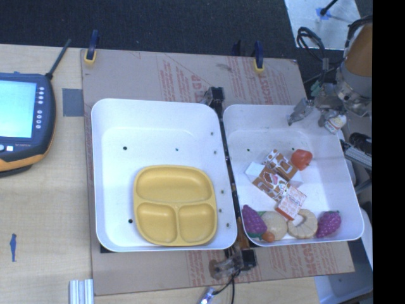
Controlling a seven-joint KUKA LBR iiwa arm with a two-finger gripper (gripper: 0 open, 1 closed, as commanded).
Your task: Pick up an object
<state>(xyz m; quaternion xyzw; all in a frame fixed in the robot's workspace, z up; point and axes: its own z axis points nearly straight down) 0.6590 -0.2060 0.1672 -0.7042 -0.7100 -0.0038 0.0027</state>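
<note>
Camera view gives you the arm (pixel 359 56) only in part: it is cut off at the right, and its gripper (pixel 314 111) hangs over the far right corner of the right bin (pixel 253 120). You can see two grey fingers (pixel 299 113) spread apart there with nothing between them, though the far one blurs into the wrist hardware. Take the brown carton (pixel 276 173) as your landmark; it lies tilted near the middle of that bin. Just right of it and slightly farther back sits a red piece (pixel 302 159), close enough that you cannot tell whether they touch. A small white block (pixel 254 170) lies at its left edge. Nearer you, a red-and-white packet (pixel 292 202) overlaps its near corner. Beyond the packet, along the near wall, you have a row: a purple piece (pixel 253 220) at the left, a pale round (pixel 274 223) with a small orange bit (pixel 269 236) by it, a tan ring (pixel 303 224), and a second purple piece (pixel 328 223) at the right; their exact kind is hard to make out. Well left of the carton, the left bin (pixel 152 122) holds a yellow tray (pixel 175 204) with three compartments. Far left, a handheld pendant (pixel 22 119) is cut off by the frame.
</note>
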